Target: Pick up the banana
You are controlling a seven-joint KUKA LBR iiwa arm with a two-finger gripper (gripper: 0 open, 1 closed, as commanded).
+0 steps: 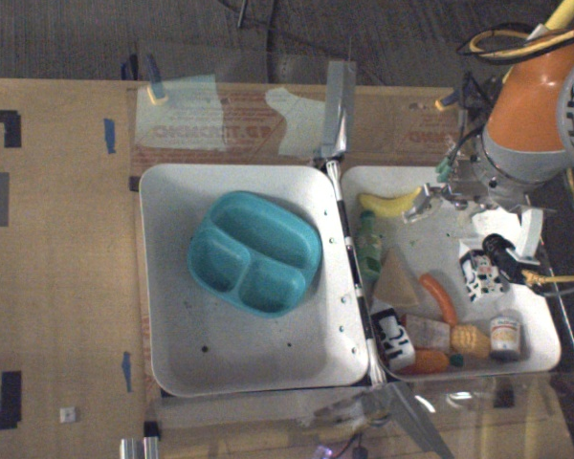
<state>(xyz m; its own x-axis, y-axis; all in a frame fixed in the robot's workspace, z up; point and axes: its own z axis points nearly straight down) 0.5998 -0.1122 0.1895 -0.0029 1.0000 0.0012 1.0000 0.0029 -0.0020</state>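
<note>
You are looking at the grey arm with its orange band [526, 103] reaching in from three o'clock and hanging over the upper part of the right-hand shallow white bin [545, 347]. Its metal tool [438, 195] is sitting low near the bin's twelve o'clock edge, and you cannot tell how it is set or whether it has hold of anything; the wrist hardware is hiding that.

The curved yellow banana [387, 204] is lying flat at the bin's eleven o'clock corner, its right tip just beside the tool. Whether the two are touching, you cannot tell. It is probably resting against the corner wall, which would be limiting the approach from the left.

Below it, crowding the wall between the bins, a green object [368, 242] is lying lengthwise, with a tan wedge-shaped piece [397, 280] and a smooth orange carrot-like stick [440, 297] toward the middle. At six o'clock a black-and-white patterned item [392, 338] and a small jar with a pale lid [504, 336] are sitting near the rim. The clutter is leaving the banana fairly free above.

In the left white bin [172, 352], a teal plastic divided tray [254, 252] is lying at the centre, glossy and rounded, well apart from the work. Both bins are resting on the tan cardboard-covered surface [57, 256].
</note>
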